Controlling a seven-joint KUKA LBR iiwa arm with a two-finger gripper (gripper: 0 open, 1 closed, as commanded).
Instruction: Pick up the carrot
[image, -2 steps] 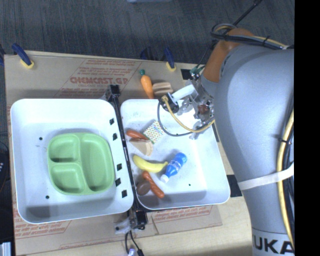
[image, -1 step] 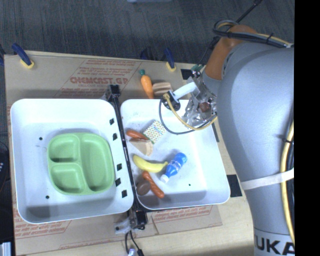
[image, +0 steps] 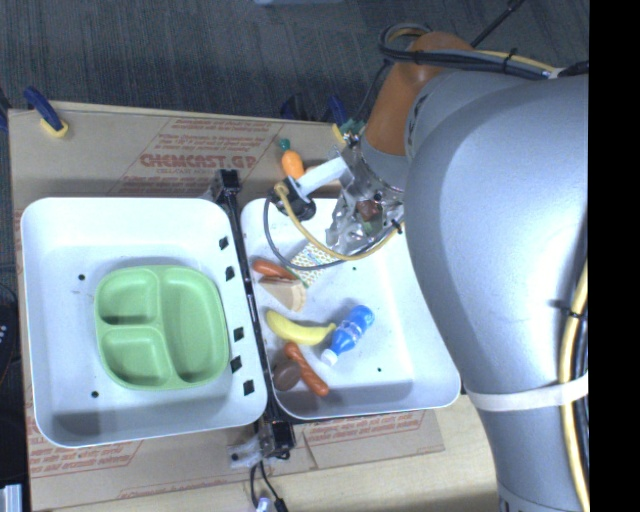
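Two white bins sit side by side on cardboard. The left bin (image: 40, 300) holds a green tray (image: 160, 325). The right bin (image: 400, 340) holds a banana (image: 298, 328), a blue bottle (image: 348, 332) and a carrot (image: 306, 369) at lower centre. The gripper (image: 352, 232) hangs over the right bin's upper part.

Both bins (image: 60, 300) white. Left one holds a pale green divided plate (image: 160, 327). Right bin: yellow banana (image: 298, 327), blue bottle (image: 349, 331) with white cap, orange carrot (image: 306, 369) lower centre, dark brown lump (image: 287, 377) beside it. Arm (image: 500, 260) grey with orange band (image: 395, 95) at top of frame. Bench cardboard (image: 190, 150) tan with red print.
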